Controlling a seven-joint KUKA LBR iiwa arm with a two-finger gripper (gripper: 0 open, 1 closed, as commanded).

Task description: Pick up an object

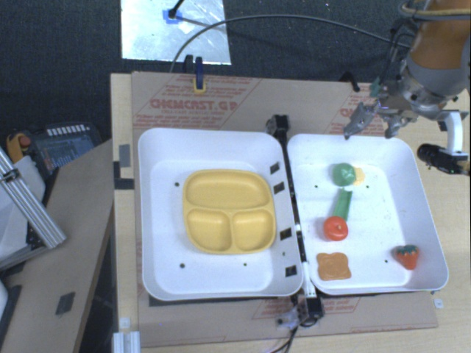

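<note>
A yellow tray (pixel 224 220) sits in the left bin (pixel 158 197). In the right bin (pixel 412 197) lie green toys (pixel 343 176), tomato (pixel 335 229) and toast (pixel 334 266), all below the gripper (pixel 377 122), whose fingers are spread and hold nothing over the far rim.

You had two white bins (pixel 213 144), the left one with a yellow divided tray (pixel 228 210). In the right one lay a green ball (pixel 341 173), a green stick (pixel 342 201), a red tomato (pixel 335 229), an orange-brown toast piece (pixel 334 266) and a red-and-green strawberry (pixel 406 256).
</note>
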